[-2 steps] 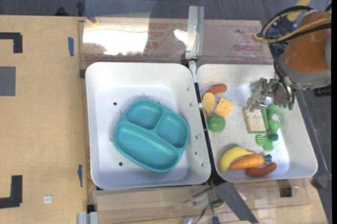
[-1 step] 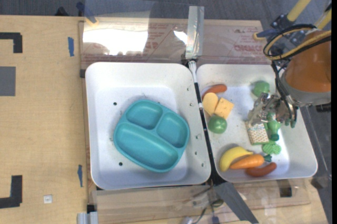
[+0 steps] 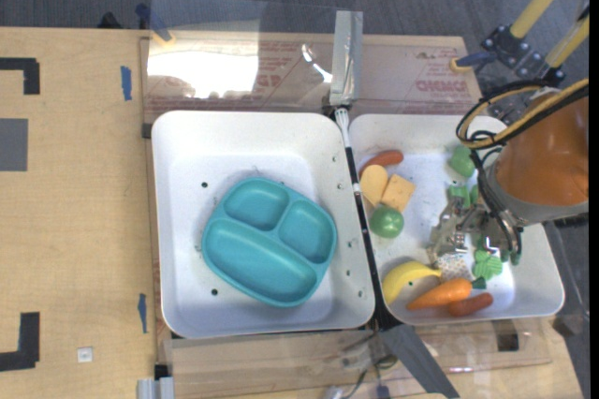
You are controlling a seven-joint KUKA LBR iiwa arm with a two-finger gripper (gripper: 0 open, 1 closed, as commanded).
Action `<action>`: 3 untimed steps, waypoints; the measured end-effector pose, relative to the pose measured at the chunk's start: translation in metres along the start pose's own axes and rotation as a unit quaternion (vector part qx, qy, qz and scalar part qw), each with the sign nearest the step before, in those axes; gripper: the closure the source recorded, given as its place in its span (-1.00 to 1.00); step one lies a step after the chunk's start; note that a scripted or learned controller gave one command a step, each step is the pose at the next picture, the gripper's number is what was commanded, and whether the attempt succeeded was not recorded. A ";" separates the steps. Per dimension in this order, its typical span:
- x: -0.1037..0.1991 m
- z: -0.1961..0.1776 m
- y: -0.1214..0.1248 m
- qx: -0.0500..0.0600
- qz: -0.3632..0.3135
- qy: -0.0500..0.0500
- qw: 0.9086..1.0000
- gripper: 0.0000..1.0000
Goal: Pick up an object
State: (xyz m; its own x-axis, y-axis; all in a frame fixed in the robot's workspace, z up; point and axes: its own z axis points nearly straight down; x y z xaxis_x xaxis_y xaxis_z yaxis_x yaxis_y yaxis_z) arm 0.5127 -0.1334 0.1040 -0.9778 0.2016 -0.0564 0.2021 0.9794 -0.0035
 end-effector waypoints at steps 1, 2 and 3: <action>-0.079 0.020 -0.078 -0.001 -0.017 0.022 1.000 1.00; -0.078 0.021 -0.075 -0.002 -0.018 0.023 1.000 -1.00; -0.151 0.025 -0.010 -0.002 0.017 0.028 0.999 -1.00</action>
State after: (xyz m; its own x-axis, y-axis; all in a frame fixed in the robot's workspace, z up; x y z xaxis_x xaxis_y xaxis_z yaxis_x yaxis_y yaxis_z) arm 0.6595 -0.1737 0.0881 -0.9717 0.2361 -0.0010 0.2361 0.9717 0.0006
